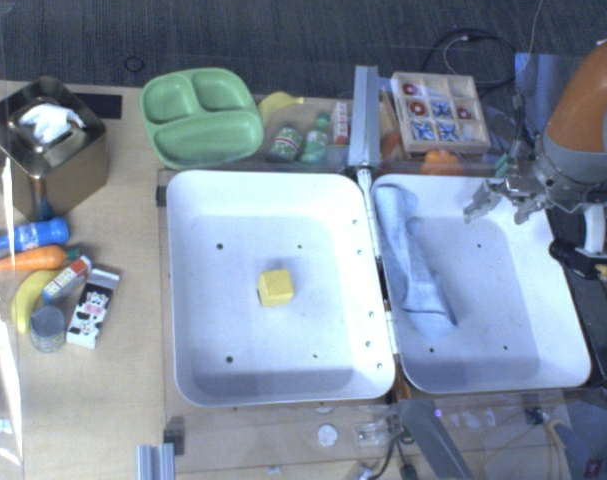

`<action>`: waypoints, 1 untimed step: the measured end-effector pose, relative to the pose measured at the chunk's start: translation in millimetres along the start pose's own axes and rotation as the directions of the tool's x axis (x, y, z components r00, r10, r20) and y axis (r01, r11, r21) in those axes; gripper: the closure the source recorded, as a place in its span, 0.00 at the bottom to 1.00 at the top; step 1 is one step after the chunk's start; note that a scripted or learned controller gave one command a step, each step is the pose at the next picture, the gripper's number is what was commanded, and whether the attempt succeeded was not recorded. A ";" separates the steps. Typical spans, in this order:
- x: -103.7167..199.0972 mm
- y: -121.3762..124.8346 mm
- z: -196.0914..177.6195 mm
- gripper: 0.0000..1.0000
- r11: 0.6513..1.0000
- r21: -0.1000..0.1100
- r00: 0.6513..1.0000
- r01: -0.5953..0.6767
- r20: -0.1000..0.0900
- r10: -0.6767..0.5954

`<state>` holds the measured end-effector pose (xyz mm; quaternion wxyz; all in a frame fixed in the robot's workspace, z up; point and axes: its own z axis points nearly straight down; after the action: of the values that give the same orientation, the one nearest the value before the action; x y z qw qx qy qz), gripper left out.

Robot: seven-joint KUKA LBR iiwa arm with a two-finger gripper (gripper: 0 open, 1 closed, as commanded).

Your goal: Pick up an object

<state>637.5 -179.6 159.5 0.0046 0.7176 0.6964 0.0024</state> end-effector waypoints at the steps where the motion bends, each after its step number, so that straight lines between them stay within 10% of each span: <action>1: 71.7 -25.0 70.0 0.00 0.988 -0.002 0.988 0.154 -0.002 -0.154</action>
<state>615.3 -107.3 89.0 0.0047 0.6618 0.7497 0.0035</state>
